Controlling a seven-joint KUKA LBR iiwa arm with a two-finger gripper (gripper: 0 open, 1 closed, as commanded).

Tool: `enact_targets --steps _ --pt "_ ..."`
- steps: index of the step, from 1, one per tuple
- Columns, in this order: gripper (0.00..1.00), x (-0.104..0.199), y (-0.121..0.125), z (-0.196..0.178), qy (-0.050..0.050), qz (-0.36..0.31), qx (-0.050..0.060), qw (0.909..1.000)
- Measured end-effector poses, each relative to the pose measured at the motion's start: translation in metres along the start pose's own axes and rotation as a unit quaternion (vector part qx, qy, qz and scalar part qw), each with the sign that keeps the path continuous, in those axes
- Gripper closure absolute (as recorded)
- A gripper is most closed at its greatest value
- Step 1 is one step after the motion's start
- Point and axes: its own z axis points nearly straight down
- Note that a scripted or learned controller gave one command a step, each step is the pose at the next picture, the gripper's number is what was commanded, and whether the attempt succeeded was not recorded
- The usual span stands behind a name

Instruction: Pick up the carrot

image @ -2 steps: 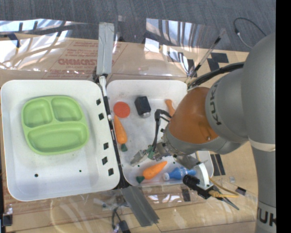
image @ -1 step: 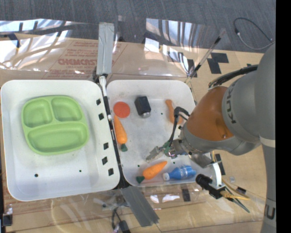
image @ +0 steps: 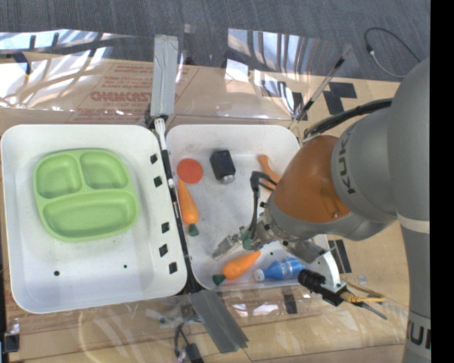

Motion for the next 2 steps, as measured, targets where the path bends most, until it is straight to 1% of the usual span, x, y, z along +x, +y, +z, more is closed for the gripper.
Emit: enact_targets --steps 1,2 --pt "0.00 -0.014 -0.005 0.000 0.000 -0.118 0.000 0.9931" --pt "0.00 -0.002 0.000 0.000 0.000 -0.034 0.000 0.9994"
